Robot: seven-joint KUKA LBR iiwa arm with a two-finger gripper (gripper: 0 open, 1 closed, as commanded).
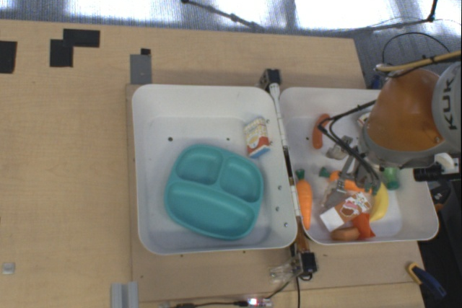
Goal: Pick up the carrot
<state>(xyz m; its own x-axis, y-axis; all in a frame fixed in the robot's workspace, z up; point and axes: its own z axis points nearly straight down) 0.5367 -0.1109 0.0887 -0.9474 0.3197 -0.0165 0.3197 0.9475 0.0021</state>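
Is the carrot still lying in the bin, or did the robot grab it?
Lying in the bin. The carrot rests flat by the right bin's left wall, apart from the gripper.

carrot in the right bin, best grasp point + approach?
Likely the middle of the carrot, coming straight down from above. It lies flat along the right bin's left wall, long axis running near to far, green top at the far end. Close the fingers across its narrow width; the wall side looks tight, so clearance there is uncertain. The end effector sits to its right, above the cluttered toys.

Matt wood bench (65,177); glossy plastic teal tray (214,190).
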